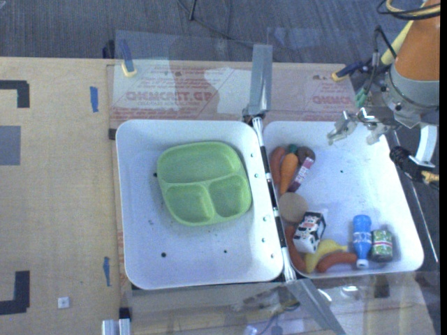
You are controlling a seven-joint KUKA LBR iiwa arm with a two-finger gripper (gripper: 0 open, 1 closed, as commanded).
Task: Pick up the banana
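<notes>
Green divided plate (204,183) in the left bin (136,257). Right bin (405,253): carrots (288,168) at the divider; banana (323,251) near the front edge, touching a milk carton (309,232) and sausage (335,260); blue bottle (361,239); green can (381,245). Gripper (356,127) above the back right corner, fingers apart, nothing between them.

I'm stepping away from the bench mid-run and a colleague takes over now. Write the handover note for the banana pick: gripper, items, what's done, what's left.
Gripper: two metal fingers spread open, holding nothing, hovering over the far right corner of the right white bin.
Yellow toy banana: lying at the near edge of that bin, wedged among a small black-and-white carton and a brown sausage-shaped toy; a blue bottle stands just to its right.
Left white bin holds a green divided plastic plate.
Done: nothing yet; banana untouched.
Left: move across the bin to the banana, descend, grasp, lift.
</notes>
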